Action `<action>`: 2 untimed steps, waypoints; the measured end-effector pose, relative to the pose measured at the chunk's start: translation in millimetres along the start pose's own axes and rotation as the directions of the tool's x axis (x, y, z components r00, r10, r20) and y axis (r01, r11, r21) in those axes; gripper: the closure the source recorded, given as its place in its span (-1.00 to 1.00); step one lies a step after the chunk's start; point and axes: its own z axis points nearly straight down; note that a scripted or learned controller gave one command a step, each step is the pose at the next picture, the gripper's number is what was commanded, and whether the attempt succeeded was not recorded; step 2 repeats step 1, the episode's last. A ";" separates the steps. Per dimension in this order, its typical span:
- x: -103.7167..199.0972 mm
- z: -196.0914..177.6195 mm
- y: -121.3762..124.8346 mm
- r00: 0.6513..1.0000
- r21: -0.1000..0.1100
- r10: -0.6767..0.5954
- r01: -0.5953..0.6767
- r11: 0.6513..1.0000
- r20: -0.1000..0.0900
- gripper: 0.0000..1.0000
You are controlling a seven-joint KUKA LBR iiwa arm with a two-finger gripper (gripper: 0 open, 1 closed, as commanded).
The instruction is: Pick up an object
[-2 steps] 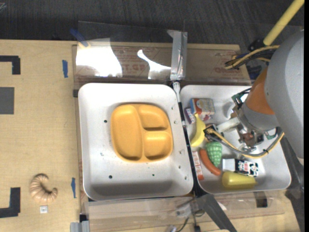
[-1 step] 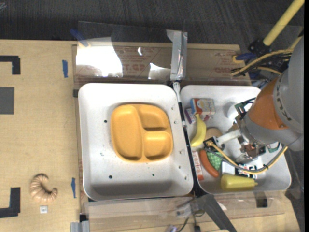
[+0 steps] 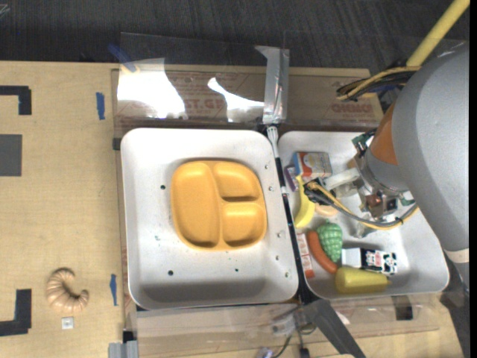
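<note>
two bins sit side by side in the camera view: the left bin (image 3: 141, 200) holds a yellow divided tray (image 3: 218, 203), and the right bin (image 3: 425, 271) holds a green toy (image 3: 331, 239), an orange piece (image 3: 323, 257) and a yellow block (image 3: 360, 279); the gripper (image 3: 373, 200) hangs low over them, its grip impossible to judge, so nothing looks lifted yet

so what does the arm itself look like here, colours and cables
The arm is bulky, rounded and light grey, with an orange band above the wrist. Below it the gripper end is a cluttered metal assembly trailing yellow and white cables.
</note>
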 end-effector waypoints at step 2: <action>-22.6 -1.0 -12.6 0.994 -0.002 -0.114 0.114 0.994 -0.003 -1.00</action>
